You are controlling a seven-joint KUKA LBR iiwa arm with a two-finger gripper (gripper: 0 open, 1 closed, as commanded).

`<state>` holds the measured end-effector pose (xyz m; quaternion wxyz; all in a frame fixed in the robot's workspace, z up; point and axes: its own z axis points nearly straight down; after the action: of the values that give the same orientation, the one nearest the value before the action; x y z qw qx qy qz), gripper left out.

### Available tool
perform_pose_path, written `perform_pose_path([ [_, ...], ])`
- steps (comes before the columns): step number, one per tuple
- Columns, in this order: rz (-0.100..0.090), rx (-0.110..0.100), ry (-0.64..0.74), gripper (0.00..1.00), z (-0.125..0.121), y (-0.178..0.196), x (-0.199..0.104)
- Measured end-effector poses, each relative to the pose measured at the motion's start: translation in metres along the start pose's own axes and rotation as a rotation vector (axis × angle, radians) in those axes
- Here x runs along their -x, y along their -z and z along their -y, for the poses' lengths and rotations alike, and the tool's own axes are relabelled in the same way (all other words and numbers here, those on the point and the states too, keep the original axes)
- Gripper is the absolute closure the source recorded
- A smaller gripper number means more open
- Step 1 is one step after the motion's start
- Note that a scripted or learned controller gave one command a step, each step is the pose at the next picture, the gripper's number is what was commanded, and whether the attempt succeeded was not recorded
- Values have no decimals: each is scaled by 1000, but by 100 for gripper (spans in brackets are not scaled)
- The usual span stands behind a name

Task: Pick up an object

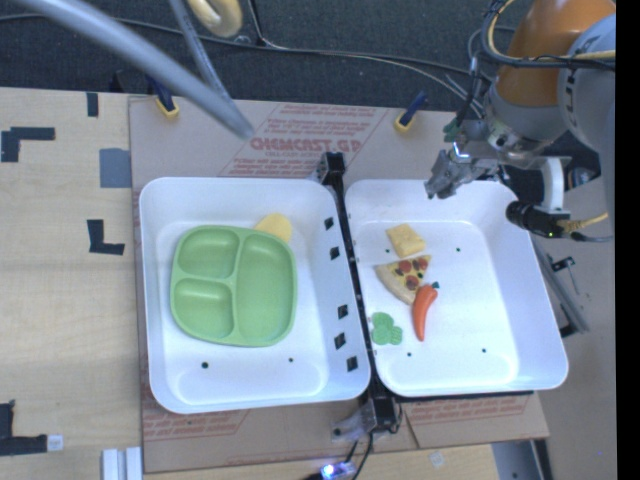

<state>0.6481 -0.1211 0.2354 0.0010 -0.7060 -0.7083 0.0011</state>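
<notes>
In the right bin [500,358] lie a yellow cracker-like piece [405,239], a pizza slice toy [404,275], an orange carrot [424,311] and a small green leafy piece [385,329], all grouped toward the bin's left half. My gripper [443,184] hangs above the bin's far edge, up and to the right of the yellow piece, with nothing seen between its fingers. The arm's orange band [555,38] sits above it at the top right.
The left bin [165,368] holds a green divided plate [234,285] with a yellow object [274,228] at its far right corner. A black divider [343,268] runs between the bins. Grey rods [150,53] cross the top left.
</notes>
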Motion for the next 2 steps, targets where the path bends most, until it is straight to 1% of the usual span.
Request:
perform_pose_path([
  [2,0,-1,0,100,43,-24,-93],
])
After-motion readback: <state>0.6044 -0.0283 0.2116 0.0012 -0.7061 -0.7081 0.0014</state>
